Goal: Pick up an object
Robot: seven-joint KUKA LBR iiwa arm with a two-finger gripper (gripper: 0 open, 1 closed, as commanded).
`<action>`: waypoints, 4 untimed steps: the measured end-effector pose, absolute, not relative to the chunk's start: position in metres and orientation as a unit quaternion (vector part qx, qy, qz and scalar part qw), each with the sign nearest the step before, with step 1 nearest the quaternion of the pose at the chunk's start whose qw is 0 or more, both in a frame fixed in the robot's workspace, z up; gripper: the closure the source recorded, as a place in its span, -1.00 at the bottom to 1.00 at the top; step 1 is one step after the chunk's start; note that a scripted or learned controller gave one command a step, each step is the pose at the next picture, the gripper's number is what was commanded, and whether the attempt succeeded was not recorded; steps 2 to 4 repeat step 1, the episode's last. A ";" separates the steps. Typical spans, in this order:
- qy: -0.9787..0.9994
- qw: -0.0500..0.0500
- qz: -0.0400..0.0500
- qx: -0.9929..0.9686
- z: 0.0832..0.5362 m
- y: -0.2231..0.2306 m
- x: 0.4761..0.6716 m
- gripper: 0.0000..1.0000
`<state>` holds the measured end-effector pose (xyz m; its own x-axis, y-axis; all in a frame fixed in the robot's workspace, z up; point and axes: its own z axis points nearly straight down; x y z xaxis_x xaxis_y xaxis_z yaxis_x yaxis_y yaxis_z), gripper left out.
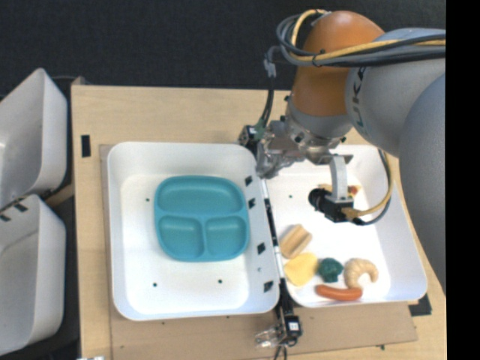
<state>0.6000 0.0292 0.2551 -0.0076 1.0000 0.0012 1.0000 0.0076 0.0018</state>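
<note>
Presently the gripper hangs above the right bin; its spread cannot be told.

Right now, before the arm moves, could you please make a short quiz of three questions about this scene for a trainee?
1. True or false: the teal plate lies in the bin at the view's left.
2. Which toy food lies nearest the front edge of the right-hand bin? A) the red sausage B) the tan bread piece C) the green piece
3. Fill in: the plate has ___ compartments.
Key: 1 true; 2 A; 3 three.
</note>
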 end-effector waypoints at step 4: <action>0.710 -0.001 0.000 0.705 0.237 0.085 0.602 1.00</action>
